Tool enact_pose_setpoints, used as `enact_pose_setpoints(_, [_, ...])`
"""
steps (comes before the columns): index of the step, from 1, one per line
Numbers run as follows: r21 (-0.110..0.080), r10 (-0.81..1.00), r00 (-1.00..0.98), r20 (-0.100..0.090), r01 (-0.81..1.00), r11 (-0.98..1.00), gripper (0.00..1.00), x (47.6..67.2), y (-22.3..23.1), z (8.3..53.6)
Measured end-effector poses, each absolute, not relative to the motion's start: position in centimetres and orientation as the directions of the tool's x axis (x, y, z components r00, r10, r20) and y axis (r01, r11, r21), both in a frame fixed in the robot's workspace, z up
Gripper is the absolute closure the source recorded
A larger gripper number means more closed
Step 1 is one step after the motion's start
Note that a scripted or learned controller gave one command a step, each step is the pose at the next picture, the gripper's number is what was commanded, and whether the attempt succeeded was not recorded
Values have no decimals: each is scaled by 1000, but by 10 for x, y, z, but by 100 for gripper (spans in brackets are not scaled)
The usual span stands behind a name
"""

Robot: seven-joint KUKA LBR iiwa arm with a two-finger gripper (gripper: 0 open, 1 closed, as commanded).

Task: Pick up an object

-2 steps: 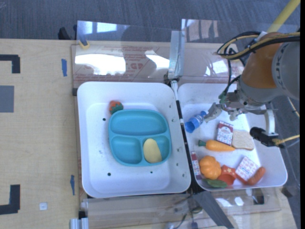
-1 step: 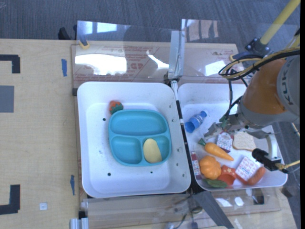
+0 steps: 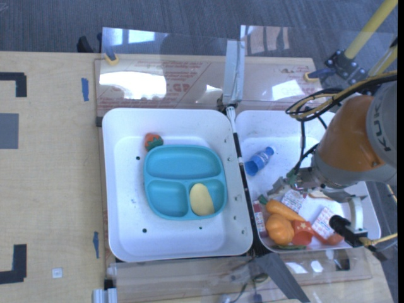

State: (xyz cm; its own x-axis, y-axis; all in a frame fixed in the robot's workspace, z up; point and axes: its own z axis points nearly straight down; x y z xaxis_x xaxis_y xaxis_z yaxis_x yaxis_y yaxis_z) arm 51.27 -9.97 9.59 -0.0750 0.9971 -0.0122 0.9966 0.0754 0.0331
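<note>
Two shallow white plastic bins sit side by side on the surface: the left bin (image 3: 120, 232) carries a blue three-compartment plastic tray (image 3: 183, 172) with a yellow lemon-shaped toy (image 3: 201, 199) in its 5 o'clock compartment and a small orange-and-green toy (image 3: 153, 141) touching its 11 o'clock corner. The right bin (image 3: 252, 122) holds a small blue plastic bottle (image 3: 259, 160) at 10 o'clock and, at 6 o'clock, a heap of an orange carrot-shaped toy (image 3: 282, 209), an orange round toy (image 3: 280, 230), a red toy (image 3: 302, 233) and white printed packets (image 3: 293, 201). Pincer (image 3: 291, 180) hangs over that heap's 12 o'clock edge; whether apart or together, cannot tell.

A yellow lemon (image 3: 201, 199) lies in the blue tray (image 3: 180, 169), seemingly its lower-right compartment.
</note>
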Motion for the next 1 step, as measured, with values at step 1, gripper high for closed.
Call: enact_pose_setpoints(1, [39, 996, -89, -13, 995, 89, 0, 491, -96, 96])
